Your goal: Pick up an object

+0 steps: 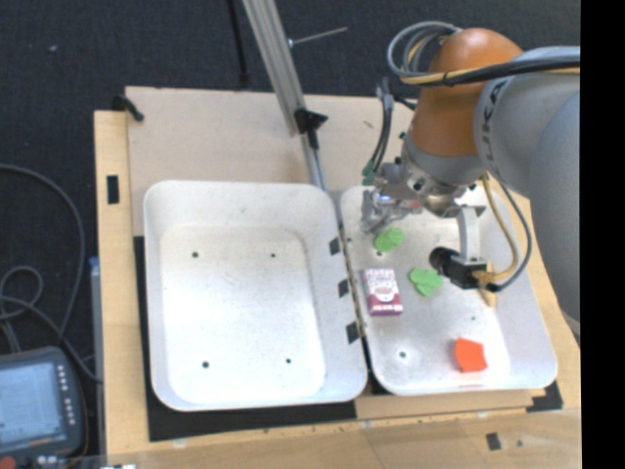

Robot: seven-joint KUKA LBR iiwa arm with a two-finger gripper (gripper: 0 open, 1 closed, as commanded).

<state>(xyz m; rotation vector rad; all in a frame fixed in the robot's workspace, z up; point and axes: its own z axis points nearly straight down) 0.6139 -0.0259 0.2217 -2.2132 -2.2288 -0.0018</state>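
The right bin (508,360) holds several small objects. A green piece (390,238) lies near the bin's far left corner. My gripper (377,211) hangs right over that corner, just above and behind the green piece; whether it touches the piece I cannot tell. A second green piece (425,281) lies mid-bin. A pink and white box (382,292) rests along the left wall. An orange block (470,355) sits toward the near right corner.
The left bin (244,291) stands beside the right one, their walls meeting at about mid-frame. A slanted metal pole (283,76) rises behind the bins. The arm's black cable fitting (457,265) hangs over the right bin's middle.
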